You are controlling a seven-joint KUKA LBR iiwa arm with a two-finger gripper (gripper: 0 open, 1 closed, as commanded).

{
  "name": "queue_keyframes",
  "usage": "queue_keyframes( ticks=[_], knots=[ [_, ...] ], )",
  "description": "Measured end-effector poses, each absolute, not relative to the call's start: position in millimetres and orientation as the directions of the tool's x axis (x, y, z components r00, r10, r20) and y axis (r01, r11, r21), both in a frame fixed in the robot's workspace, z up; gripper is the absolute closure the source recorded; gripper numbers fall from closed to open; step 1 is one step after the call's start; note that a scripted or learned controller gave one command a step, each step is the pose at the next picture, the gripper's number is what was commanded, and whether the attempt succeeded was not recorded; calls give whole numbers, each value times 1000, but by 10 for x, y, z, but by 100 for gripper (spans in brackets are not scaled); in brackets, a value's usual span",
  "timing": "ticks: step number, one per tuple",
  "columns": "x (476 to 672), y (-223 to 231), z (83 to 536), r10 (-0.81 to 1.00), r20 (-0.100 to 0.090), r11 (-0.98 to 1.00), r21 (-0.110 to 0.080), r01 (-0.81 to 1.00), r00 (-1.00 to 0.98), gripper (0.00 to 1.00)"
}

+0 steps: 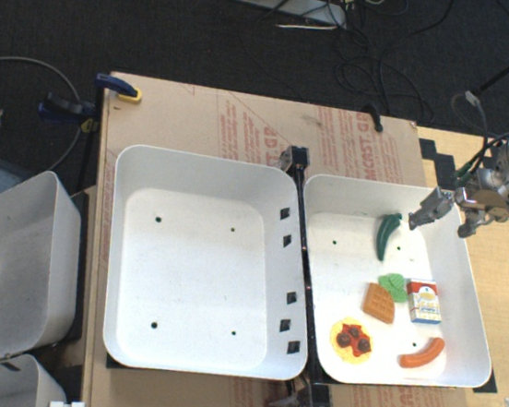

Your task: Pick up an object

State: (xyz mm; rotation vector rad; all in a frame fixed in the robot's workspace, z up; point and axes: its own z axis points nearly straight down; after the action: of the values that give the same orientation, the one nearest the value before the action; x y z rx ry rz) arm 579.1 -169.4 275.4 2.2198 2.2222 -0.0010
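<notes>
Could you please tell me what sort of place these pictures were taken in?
Probably a robotics lab set up for grasping trials: two shallow white plastic bins on a brown board bench, small plastic toy foods such as an orange sausage, and loose black cables on dark carpet.

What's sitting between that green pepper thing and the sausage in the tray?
In the camera view, between the green pepper and sausage lie a green leafy piece and a small carton.

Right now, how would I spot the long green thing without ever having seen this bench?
Find the right-hand white bin. Near its far edge, apart from the cluster of toys, lies the dark green curved pod, beside the gripper. It is the one long, dark green piece.
</notes>
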Motion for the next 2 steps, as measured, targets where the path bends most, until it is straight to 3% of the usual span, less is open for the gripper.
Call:
queue_keyframes(
  ticks=[1, 2],
  knots=[
    [5686, -1644, 1271, 1000, 4, -2, -13, 1000, 2, 0],
    [5361, -2048, 946, 1000, -2, -2, 10, 1000, 2, 0]
  ],
)
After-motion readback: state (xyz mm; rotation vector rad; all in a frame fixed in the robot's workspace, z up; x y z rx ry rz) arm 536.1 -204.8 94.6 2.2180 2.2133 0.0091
